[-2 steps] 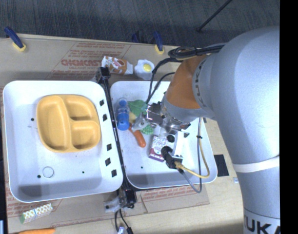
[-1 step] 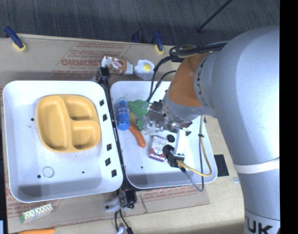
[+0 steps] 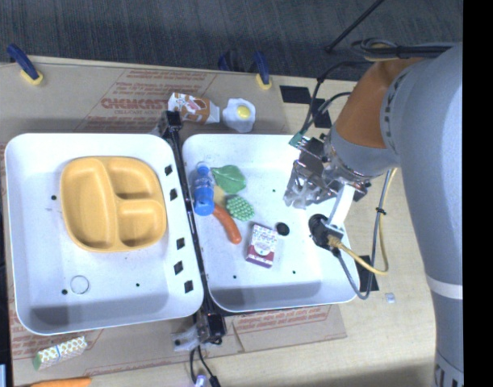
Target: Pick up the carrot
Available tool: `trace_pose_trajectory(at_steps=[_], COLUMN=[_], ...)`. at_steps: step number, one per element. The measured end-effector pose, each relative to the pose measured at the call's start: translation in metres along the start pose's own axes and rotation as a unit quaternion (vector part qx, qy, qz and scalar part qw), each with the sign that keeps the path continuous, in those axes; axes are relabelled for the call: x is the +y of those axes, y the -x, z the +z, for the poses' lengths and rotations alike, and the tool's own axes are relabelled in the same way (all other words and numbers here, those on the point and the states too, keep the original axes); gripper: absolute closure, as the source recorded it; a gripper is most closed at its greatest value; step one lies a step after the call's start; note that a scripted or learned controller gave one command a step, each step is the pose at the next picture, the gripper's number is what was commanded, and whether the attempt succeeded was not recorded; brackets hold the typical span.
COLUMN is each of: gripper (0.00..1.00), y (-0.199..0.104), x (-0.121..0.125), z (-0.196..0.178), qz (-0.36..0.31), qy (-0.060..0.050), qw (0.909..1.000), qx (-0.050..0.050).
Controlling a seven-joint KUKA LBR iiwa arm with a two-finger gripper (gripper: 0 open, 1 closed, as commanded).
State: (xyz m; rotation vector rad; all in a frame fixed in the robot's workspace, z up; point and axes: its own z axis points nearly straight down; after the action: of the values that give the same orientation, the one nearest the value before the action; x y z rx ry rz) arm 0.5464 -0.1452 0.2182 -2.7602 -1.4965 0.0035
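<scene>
A: Near edge first. What lay along the bottom of the frame?

B: Brown cardboard [image 3: 286, 325] showed under both bins. A small wrapped packet [image 3: 62, 350] lay at lower left, outside the left bin [image 3: 24, 240]. The front rim of the right bin [image 3: 270, 301] was bare, and the floor strip behind it was open.

A: Carrot position?

B: The carrot [image 3: 228, 223] lay in the right bin, left of centre, slanted, near the divider between the bins. A small maroon box [image 3: 262, 245] sat just to its lower right. A green dimpled piece [image 3: 240, 208] was touching or nearly touching its upper right; I could not tell which. A blue bottle [image 3: 202, 190] stood close on its upper left, against the bin's left wall. A green leaf-shaped item [image 3: 228, 178] lay above those.

A: Gripper?

B: The gripper [image 3: 301, 192] hung over the right half of the right bin, well apart from the carrot, with white floor and a small dark spot [image 3: 282, 230] between. Nothing was seen in it; whether it was spread or closed could not be made out.

A: Left bin?

B: A yellow divided tray [image 3: 113, 202] took its upper middle; white floor ran around it, widest toward the front.

A: Far edge?

B: Beyond the bins, a small carton [image 3: 190, 107] and a white-and-yellow item [image 3: 240, 114] rested on the cardboard, blue clamps [image 3: 24, 63] at its rim.
</scene>
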Motion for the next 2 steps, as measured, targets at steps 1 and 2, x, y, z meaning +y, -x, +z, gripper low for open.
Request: trace_pose_trajectory(at_steps=[1, 2], gripper=[1.0, 1.0], y=[0.032, 0.057], x=[0.036, 0.015], z=[-0.048, -0.069], qz=[-0.056, -0.188], qy=[0.0, -0.001], qw=[0.9985, 0.9822], qx=[0.0, 0.001])
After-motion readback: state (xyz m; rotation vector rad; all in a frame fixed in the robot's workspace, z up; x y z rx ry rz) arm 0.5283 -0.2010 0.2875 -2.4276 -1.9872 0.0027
